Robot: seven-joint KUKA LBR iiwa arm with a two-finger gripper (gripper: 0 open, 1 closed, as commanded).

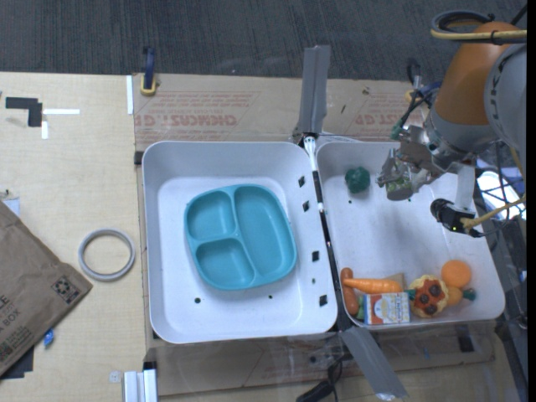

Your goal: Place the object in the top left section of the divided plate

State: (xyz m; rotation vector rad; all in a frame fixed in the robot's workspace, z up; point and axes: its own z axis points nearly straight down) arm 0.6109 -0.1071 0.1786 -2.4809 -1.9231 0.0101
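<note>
So the divided plate point(241, 237) is sitting in the left bin point(167, 308), long axis slanting toward the upper right. The gripper point(400, 182) is hovering over the right bin point(394, 249), near a small green object point(358, 180). Both bins are sitting on a cardboard-covered worktop point(67, 191).

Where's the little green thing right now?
The green object lies in the right bin, near its back left corner, just left of the gripper.

Bright even overhead light, soft shadows, mild glare on white bins point(159, 249)
</note>
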